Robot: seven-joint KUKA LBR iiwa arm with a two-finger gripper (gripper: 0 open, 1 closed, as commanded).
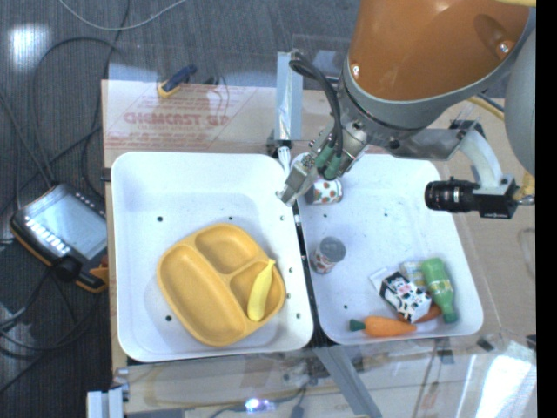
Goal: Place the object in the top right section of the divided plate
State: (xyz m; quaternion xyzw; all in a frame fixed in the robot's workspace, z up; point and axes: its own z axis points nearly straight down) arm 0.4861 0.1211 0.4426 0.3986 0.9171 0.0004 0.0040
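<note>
The banana lies in the right section of the yellow divided plate, in the left bin. Its long axis runs nearly up and down the view, the upper tip leaning a little to the right. The gripper hangs over the wall between the bins, beside a small spotted cup. I cannot tell how its claw stands. The arm hides the far part of the right bin, which holds a can, a carrot and a green bottle.

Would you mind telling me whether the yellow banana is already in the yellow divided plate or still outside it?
In. The yellow banana lies in the right-hand section of the yellow divided plate, inside the left white bin.
</note>
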